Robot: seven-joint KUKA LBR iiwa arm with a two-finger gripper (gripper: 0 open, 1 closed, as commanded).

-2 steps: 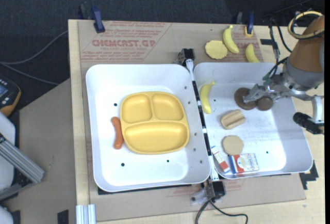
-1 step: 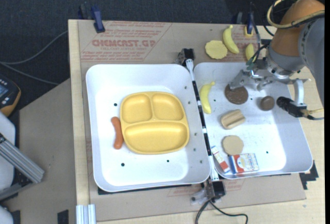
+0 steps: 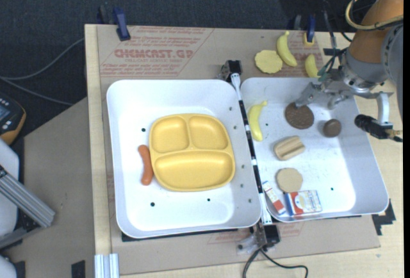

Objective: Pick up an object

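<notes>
The right bin (image 3: 359, 171) holds a small yellow banana (image 3: 257, 120), a dark brown round cookie (image 3: 299, 116), a small brown ball (image 3: 332, 127), a tan bun (image 3: 289, 147), a tan round biscuit (image 3: 289, 179) and a red, white and blue carton (image 3: 298, 202). My gripper (image 3: 321, 93) hangs over the bin's far edge, just up and right of the dark cookie. The grey wrist and orange band rise behind it at the upper right. Nothing is seen held in the gripper.
The left bin (image 3: 122, 142) carries a yellow divided plate (image 3: 191, 151) with an orange sausage (image 3: 146, 164) beside it. On the bench behind the right bin lie a banana (image 3: 286, 49), a yellow disc (image 3: 268, 61) and a yellow piece (image 3: 311, 66). A black part (image 3: 375, 126) sticks out right.
</notes>
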